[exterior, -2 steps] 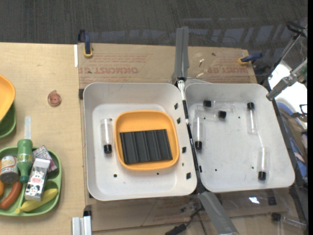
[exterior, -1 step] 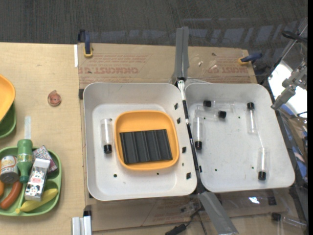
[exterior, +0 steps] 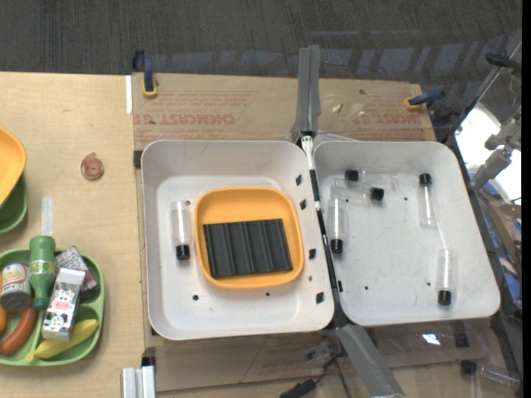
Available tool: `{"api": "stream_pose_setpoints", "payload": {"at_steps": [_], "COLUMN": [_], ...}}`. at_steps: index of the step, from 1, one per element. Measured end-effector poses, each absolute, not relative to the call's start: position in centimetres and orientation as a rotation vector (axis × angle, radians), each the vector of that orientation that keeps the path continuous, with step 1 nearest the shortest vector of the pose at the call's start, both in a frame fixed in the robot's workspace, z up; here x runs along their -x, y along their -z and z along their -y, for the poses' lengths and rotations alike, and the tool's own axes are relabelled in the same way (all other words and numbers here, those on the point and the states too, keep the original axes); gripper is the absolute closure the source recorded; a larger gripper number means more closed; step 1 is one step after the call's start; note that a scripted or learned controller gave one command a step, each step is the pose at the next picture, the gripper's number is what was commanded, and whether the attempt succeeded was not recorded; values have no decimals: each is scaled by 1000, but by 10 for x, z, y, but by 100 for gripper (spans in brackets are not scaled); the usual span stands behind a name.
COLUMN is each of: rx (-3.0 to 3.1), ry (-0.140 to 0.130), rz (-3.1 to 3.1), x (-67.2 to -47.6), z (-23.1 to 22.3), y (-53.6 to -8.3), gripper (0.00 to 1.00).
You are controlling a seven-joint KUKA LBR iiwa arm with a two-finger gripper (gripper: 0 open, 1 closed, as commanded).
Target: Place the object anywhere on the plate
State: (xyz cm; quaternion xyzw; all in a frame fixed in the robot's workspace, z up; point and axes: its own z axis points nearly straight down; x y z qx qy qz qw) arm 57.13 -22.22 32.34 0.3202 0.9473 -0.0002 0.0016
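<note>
Light: we found the bench evenly and brightly lit from above.
Shadows: we saw only soft, faint ones inside the white bins point(exterior: 158, 247).
Glare: we noted a blown-out bright patch point(exterior: 479, 135) at far right.
Focus: we judged the picture slightly soft and grainy.

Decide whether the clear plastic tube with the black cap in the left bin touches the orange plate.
Apart. The camera view shows a strip of white bin floor between the clear plastic tube and the orange plate.

Pale wooden bench point(exterior: 75, 123) before dark grey carpet point(exterior: 249, 11).
</note>
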Motion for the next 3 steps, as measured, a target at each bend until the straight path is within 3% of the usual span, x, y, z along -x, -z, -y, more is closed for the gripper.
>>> {"api": "stream_pose_setpoints", "payload": {"at_steps": [1, 2, 3], "rx": [-588, 54, 563], "ry": [0, 0, -2], "rz": [-3083, -3138, -3088], "x": [-534, -510, -527], "z": [222, 222, 221], "y": [-342, -351, -263], "gripper": [0, 0, 0]}}
